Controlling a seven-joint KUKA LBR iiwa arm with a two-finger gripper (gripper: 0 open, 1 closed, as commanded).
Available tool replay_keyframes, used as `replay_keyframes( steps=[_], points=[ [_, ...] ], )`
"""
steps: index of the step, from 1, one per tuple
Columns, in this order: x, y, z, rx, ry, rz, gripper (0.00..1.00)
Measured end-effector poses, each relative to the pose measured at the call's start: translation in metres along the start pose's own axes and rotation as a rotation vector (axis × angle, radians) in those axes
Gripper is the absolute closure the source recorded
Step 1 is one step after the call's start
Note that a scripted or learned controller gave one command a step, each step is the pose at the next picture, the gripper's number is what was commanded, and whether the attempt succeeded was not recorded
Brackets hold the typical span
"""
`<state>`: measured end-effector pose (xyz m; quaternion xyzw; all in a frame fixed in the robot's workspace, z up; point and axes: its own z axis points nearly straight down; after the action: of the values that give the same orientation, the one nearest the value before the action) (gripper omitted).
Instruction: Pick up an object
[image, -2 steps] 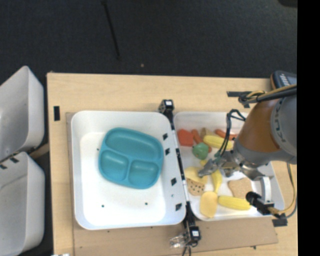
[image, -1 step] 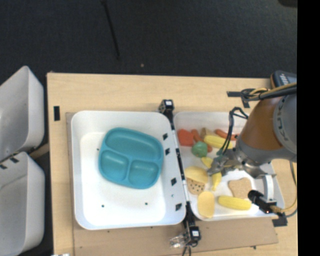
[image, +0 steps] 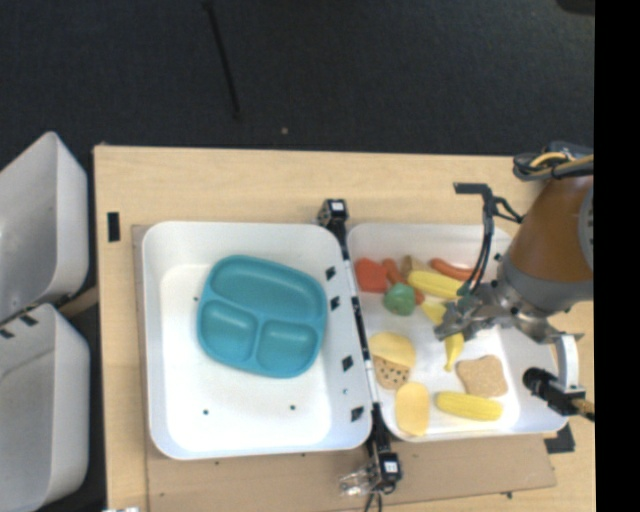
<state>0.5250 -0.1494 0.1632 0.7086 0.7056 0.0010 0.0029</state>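
Banana (image: 453, 351), small and yellow, lies in the right bin (image: 520, 425) among toy foods with the end effector (image: 458, 322) directly over it, grip state indeterminate; a sound pick, in my judgement, requires centring on it, clear of the bread slice (image: 483, 376).

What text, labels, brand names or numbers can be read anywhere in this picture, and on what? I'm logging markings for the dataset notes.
None can be read.
Blue divided plate in the left bin: plain, no print visible.
Toy food in the right bin, such as the bread slice and green piece: no labels visible.
Small black clips at the bins' edges: too small to tell whether they carry markings.
Arm: no legible marking.
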Motion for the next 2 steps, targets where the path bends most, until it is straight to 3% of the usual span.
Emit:
replay_keyframes(
  steps=[1,2],
  points=[
    [0.003,0.001,-0.063,-0.003,0.0,-0.007,1.0],
    [0.002,0.002,-0.078,0.003,0.001,-0.008,1.0]
  ],
)
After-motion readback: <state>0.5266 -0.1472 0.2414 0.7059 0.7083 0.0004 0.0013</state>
